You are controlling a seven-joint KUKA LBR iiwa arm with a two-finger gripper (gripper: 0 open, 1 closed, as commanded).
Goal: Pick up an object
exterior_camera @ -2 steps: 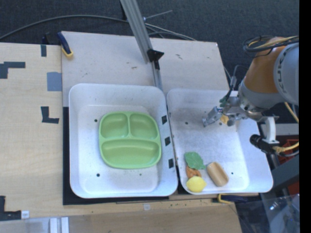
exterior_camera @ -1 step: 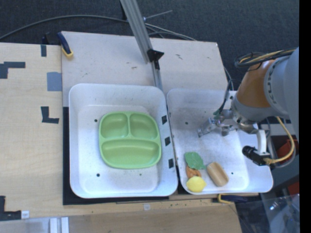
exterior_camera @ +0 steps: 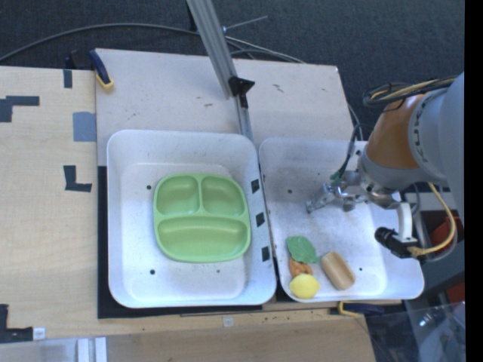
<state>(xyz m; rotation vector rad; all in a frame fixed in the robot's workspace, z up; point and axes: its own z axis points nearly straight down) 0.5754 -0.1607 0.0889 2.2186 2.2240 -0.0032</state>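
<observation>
You see the grey arm with the orange band reaching in over the right-hand shallow white bin, and its metal end effector hangs above the bare middle of that bin's floor, pointing toward the divider between the two bins. From this slanted view you cannot tell how the tips are set; nothing shows between them. The things you could pick lie clustered along the near edge of the right-hand bin, well apart from the end effector: a flat green leaf-shaped piece, a small orange carrot-like piece just below it and touching it, a round yellow lemon-like piece at the bin's near edge touching the orange one, and a tan bread-roll-shaped cylinder just beside them on the right, lying tilted. In the left-hand shallow white bin you have a light green plastic plate with three compartments lying flat near the middle, its compartments holding nothing. Both bins sit side by side toward the near edge of the pale worktop. A grey metal post slants up from the far edge of the bins, where they meet, and a blue and yellow clamp grips the worktop's far left corner.
</observation>
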